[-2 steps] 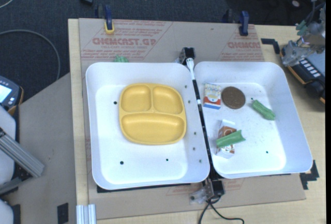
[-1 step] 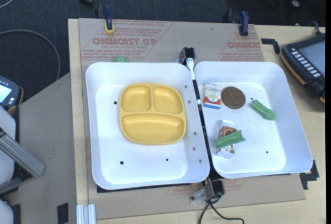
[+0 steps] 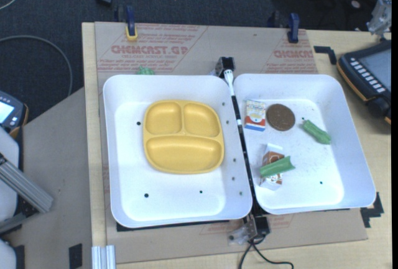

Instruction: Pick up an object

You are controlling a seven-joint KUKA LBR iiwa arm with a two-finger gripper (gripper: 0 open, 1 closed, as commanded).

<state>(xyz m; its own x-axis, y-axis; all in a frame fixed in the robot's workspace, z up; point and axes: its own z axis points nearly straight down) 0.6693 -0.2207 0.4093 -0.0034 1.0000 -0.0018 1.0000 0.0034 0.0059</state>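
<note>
A yellow plate (image 3: 183,136) is seated in the left bin (image 3: 124,199); a brown disc (image 3: 280,117), cartons and green pieces are scattered in the right bin (image 3: 348,162).

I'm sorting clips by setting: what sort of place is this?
Probably a robotics lab bench: two white bins clamped on a board over dark carpet, toy food such as a yellow divided plate, and a handheld control pendant nearby.
</note>
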